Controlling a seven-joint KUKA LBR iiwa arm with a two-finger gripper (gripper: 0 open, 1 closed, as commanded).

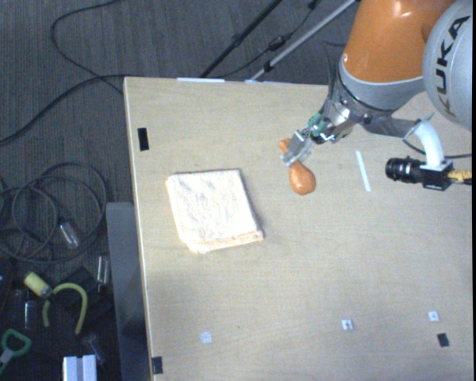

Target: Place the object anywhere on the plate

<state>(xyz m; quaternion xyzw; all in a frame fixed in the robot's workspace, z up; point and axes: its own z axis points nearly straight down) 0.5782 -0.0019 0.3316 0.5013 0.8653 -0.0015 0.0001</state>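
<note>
An orange, pear-shaped object (301,179) lies right of the bench's middle, its narrow end pointing up-left and its round end toward me. My gripper (299,149) reaches down from the upper right and is shut across the narrow neck, with orange showing on both sides of the fingers (290,156). The plate (214,210) is a white, square, rough-surfaced slab lying flat on the bench, about a hand's width to the lower left of the object. Nothing lies on it.
A thin white stick (363,171) lies just right of the object. A black cylinder (416,171) juts from the arm at the right. The tan bench top (301,292) spreads below. Cables and tools lie on the floor (47,213) past the left edge.
</note>
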